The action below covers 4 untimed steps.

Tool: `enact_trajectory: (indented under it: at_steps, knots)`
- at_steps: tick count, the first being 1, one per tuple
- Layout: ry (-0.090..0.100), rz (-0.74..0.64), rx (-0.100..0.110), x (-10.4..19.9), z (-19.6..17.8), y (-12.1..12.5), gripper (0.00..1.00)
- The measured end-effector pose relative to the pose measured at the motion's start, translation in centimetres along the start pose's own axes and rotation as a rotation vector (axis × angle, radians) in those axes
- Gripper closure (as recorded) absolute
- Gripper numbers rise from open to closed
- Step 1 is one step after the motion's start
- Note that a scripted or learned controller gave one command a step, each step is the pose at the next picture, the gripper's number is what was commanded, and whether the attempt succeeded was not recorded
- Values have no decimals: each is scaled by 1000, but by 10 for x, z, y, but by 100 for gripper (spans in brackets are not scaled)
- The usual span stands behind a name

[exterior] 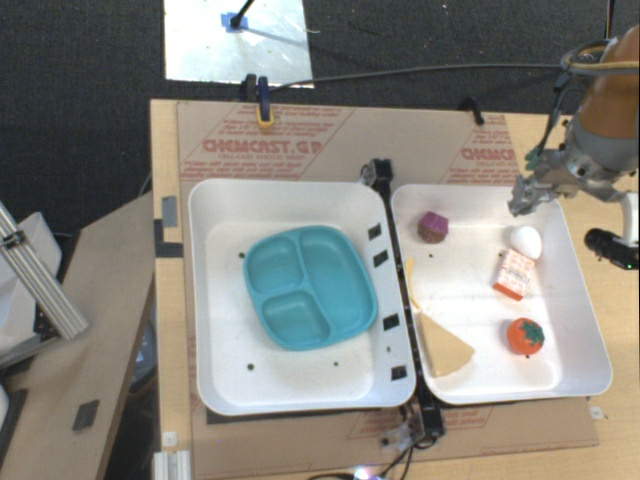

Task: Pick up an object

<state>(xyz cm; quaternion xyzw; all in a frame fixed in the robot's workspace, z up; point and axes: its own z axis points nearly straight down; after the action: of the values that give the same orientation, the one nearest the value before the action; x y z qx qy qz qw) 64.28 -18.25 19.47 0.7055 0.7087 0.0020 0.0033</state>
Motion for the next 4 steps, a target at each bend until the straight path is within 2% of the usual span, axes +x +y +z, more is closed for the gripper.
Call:
enact_trajectory:
  at_steps: [1,3,4]
  knots:
    - [0,0,3,0,-14,1,100]
    - [4,-3,7,86,-23,-44,100]
    - [4,-4,7,130,-28,-52,100]
